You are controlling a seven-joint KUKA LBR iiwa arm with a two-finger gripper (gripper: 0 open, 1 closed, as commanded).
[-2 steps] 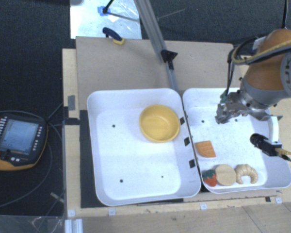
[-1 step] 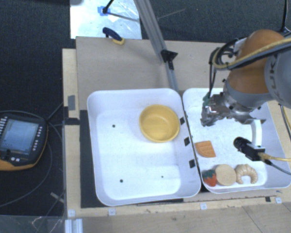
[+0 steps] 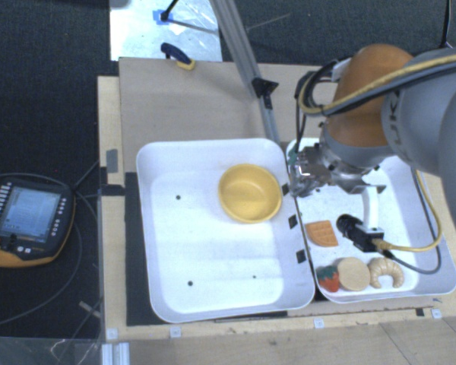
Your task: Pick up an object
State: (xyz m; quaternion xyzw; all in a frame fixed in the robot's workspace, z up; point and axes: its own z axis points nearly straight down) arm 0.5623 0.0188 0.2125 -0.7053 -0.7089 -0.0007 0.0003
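Gripper (image 3: 302, 175) hangs low over the inner edge of the right bin (image 3: 433, 280), whether clenched or released I cannot tell.

It sits under the grey arm (image 3: 429, 120) with its orange band (image 3: 368, 90), just beside the wall shared with the left bin (image 3: 159, 204). A yellow bowl (image 3: 249, 192) rests upright near the left bin's far right corner. Along the right bin's near edge lie an orange wedge (image 3: 322, 233), a red and green piece (image 3: 330, 278), a round tan disc (image 3: 353, 274) and a croissant (image 3: 386, 272), close together; nothing visibly sits in the gripper. A teach pendant (image 3: 26, 220) lies on the floor beyond the bench's left edge.
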